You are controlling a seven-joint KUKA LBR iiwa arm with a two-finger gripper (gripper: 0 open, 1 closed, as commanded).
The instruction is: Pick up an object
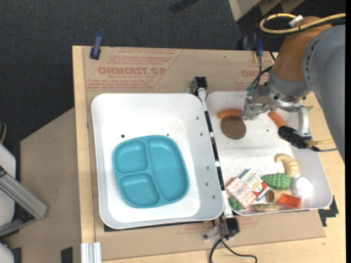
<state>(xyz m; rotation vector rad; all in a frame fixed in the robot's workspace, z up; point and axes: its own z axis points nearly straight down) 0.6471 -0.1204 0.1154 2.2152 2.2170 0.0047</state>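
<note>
A robotics lab test cell: two shallow white plastic bins (104, 147) sit on a brown cardboard-covered bench (137, 70) stamped with red lettering, above dark grey carpet (44, 15), with loose black cables (219, 248) trailing.

open floor mid right bin (323, 171), toy pile (269, 188) crowding its near corner

A single fixed camera looks down at a slant from above the bench (137, 64), far enough to take in both white bins (109, 114) and floor at the frame's top and left.
</note>
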